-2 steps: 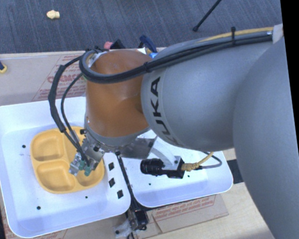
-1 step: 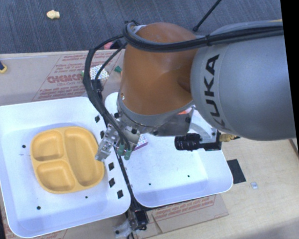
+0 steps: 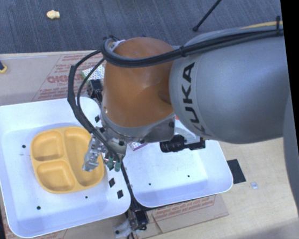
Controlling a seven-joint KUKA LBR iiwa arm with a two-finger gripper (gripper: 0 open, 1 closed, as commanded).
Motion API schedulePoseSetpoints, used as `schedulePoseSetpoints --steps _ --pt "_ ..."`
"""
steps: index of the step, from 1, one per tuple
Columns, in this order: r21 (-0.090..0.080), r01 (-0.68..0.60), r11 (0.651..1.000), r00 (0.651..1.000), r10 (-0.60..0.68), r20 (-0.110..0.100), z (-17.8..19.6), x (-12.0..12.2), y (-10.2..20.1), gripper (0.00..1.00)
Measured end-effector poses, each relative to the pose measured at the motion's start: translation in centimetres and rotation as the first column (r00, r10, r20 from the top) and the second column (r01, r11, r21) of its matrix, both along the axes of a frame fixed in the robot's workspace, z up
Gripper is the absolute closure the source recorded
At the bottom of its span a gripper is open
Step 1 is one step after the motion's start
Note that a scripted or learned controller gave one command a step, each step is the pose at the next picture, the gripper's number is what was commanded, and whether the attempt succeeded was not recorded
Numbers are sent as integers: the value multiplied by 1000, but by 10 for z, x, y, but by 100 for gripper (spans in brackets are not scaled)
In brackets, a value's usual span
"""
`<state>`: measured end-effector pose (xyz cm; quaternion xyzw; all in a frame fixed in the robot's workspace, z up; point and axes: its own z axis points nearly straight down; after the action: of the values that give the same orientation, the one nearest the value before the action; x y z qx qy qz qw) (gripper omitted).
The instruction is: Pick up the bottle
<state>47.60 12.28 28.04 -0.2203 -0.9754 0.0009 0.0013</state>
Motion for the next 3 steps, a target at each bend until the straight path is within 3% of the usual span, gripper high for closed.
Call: schedulePoseSetpoints --steps 1,2,3 --pt "0 -51 999 999 51 -1 -87 0 -12 100" --pt "0 55 998 998 -55 3 4 8 -1 100" --pt "0 81 997 997 -81 2 -19 0 -20 100"
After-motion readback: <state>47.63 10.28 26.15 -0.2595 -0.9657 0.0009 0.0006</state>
